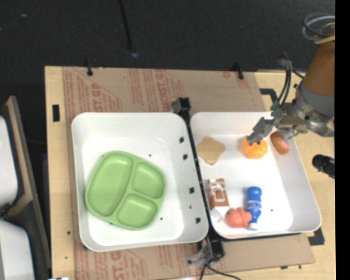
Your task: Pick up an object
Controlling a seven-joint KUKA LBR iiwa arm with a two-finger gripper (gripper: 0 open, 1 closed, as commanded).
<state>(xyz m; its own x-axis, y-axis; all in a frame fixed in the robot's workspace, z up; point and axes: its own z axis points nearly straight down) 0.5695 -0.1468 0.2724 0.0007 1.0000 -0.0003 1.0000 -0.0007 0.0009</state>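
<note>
In the right bin [297, 214], six objects.

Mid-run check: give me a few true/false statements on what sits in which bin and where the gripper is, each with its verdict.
1. The green divided plate lies in the left bin. True.
2. The blue bottle lies in the left bin. False: it lies in the right bin, beside a pink object.
3. The gripper is over the far part of the right bin, close to the orange object. True.
4. The tan flat piece rests on the green plate. False: it lies on the right bin's floor near the divider between the bins.
5. The gripper is above the green plate. False: it is at the right bin's far side.
</note>
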